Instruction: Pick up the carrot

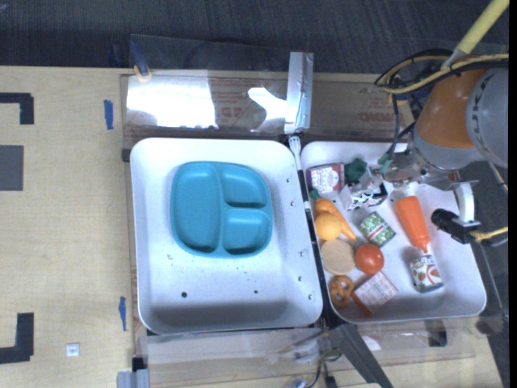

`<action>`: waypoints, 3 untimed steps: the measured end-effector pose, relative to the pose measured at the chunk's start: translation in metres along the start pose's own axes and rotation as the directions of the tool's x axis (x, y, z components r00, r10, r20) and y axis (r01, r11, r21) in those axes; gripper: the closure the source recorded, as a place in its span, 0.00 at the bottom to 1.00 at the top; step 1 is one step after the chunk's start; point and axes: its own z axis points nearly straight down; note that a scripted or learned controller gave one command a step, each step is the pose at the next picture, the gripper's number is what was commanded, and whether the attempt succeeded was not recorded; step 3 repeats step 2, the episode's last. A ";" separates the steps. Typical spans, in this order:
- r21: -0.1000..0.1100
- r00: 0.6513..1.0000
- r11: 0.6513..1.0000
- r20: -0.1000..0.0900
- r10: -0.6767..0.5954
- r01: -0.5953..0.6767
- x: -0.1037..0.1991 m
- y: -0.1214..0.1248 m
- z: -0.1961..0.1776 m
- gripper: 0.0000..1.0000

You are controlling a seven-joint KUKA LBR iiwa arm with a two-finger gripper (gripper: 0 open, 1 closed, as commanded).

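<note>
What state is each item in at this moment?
carrot: lying flat in the right bin, not gripped
gripper: above the bin's back edge, near the carrot's top
blue tray: upright in the left bin
tomato: resting among the clutter

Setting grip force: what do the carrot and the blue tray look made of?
Carrot: probably moulded plastic, smooth, uniform orange with a slight sheen. Blue tray: likely hard plastic, matte to satin, with rounded moulded compartments and even colour.

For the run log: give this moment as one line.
stage: approach | target: orange tapered toy carrot, lying in right white bin | gripper: above bin's far end, beside carrot tip | grasp: none seen
</note>
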 end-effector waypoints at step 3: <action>0.034 0.996 0.996 -0.032 -0.080 0.081 -0.068 -0.066 0.025 0.00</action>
